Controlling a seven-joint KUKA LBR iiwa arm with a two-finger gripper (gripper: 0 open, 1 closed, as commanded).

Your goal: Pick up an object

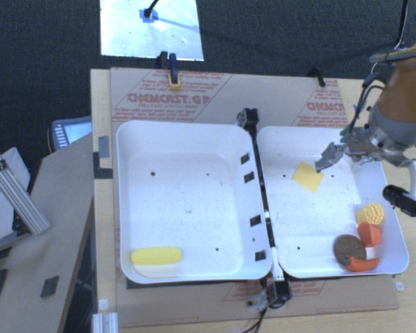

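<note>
Two white bins sit side by side on the bench: the left bin (pixel 187 144) holds a yellow corn cob (pixel 156 256) near its front-left corner, and the right bin (pixel 291 144) holds a flat yellow square (pixel 308 177) near its middle. In the right bin's front-right corner a brown disc (pixel 347 247), a red block (pixel 370 234), an orange piece (pixel 364 263) and a small yellow cob (pixel 371 214) lie bunched together. The arm (pixel 402 96) reaches in from the right with the gripper (pixel 328 158) just above and beside the square's upper right edge, nothing visibly between its fingers.

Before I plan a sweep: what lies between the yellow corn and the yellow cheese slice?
Bare bin floor, then the black divider clips, per the camera view.
</note>
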